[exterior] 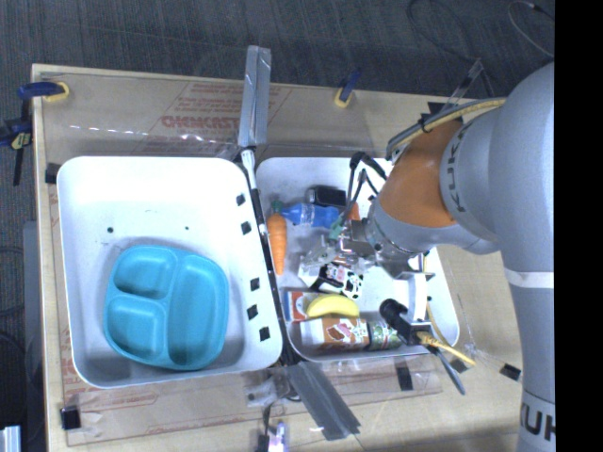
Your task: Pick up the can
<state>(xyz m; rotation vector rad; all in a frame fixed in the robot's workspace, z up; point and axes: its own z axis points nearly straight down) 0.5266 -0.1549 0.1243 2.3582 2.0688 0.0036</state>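
Note:
The can (350, 332) lies on its side along the front wall of the right bin (292, 172); it has a red and brown label and a greenish right end. My gripper (341, 249) is low over the middle of that bin, behind the can and apart from it. It hovers just above a small black-and-white patterned item (336, 277). Nothing can be seen held in it. The arm's orange band (419, 188) hides the bin's right side.
In the right bin, a carrot (276, 243) lies by the left wall, with a blue object (312, 217) and a black object (328, 196) at the back. A banana (333, 306) and a red-and-white box (300, 305) touch the can. The left bin (85, 182) holds a blue divided plate (168, 306).

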